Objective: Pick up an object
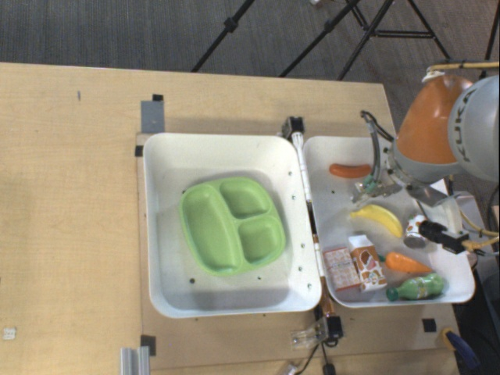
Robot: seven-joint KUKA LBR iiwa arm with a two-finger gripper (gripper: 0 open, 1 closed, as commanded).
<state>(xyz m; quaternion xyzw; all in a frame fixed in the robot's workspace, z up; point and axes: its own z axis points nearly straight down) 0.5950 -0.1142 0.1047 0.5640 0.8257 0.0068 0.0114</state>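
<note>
the claw (pixel 370 187) hangs over the right bin (pixel 322 209), just above the banana (pixel 379 218); its grip cannot be told. print on the small carton (pixel 367 262) and red-and-white packet (pixel 341 269) is unreadable.

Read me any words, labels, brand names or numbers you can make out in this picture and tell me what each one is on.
None can be read.
Small carton: red and white print, too blurred to read.
Flat pink packet: fine print, too small to read.
Green bottle: label band, illegible.
Green divided plate, banana: no markings visible.
</note>
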